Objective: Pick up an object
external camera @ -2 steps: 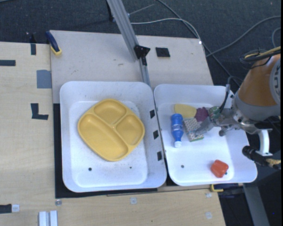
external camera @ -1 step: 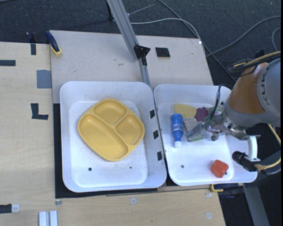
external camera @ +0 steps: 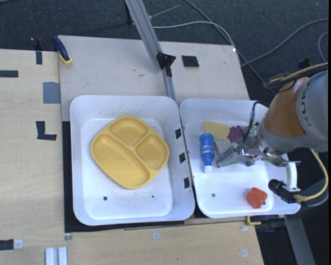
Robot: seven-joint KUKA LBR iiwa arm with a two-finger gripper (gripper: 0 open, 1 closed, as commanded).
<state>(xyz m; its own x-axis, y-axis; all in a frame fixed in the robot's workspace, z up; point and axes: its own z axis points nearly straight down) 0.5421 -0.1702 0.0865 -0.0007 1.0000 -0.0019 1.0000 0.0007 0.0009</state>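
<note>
Red block (external camera: 257,197) sits at 5 o'clock in right bin (external camera: 231,206); gripper (external camera: 230,157), grip state unreadable, hangs beside bottle (external camera: 207,150), probably targeting the central clutter.

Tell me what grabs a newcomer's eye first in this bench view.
The yellow divided plate dominates the left bin. In the right bin, the grey arm with its orange band reaches in, its pincer low beside a blue bottle. A small red object lies apart near that bin's front corner.
</note>
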